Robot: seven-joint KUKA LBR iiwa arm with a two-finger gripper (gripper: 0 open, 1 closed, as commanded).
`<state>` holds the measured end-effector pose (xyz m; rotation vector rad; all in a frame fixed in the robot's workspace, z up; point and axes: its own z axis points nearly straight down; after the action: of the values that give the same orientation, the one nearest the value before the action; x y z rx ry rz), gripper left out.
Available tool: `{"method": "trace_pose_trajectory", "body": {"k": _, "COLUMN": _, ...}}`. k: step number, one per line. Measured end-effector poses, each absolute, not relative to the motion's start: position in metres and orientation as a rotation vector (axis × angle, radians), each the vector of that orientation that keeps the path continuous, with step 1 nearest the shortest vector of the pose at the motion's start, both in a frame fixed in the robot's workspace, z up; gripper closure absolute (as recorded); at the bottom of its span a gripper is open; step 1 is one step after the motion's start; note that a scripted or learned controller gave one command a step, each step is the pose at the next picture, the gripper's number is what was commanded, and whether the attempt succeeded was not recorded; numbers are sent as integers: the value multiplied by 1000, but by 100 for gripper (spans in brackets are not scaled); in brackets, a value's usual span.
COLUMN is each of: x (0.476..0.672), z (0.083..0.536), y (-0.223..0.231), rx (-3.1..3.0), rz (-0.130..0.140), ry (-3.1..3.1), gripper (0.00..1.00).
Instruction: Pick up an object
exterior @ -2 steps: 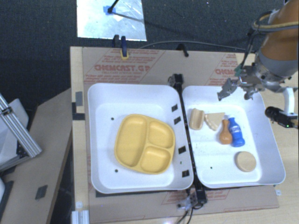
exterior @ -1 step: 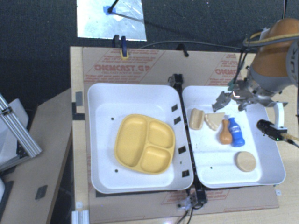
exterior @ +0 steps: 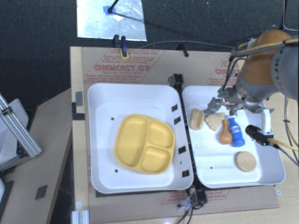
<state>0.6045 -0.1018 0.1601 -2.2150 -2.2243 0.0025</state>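
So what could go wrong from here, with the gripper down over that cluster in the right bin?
1. The gripper sits among tightly packed items: two tan bread-like pieces, an orange piece and a blue bottle. It may nudge neighbours rather than catch one.
2. The cluster lies near the divider, so something could get pushed against it.

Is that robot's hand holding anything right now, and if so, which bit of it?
It cannot be told. The hand hangs low over the right bin, close above two beige pieces, but the view doesn't show anything caught in it.
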Motion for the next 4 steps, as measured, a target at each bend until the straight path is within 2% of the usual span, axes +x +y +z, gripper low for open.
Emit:
{"method": "trace_pose_trajectory", "body": {"k": 1, "x": 611, "z": 116, "y": -101, "rx": -2218, "rz": 2, "ry": -2222, "gripper": 0}}
{"method": "trace_pose_trajectory", "body": {"k": 2, "x": 613, "z": 130, "y": -102, "rx": -2222, "rz": -3, "ry": -2225, "gripper": 100}}
{"method": "trace_pose_trajectory", "body": {"k": 4, "x": 604, "z": 234, "y": -113, "rx": -2224, "rz": -6, "ry": -2226, "gripper": 100}}
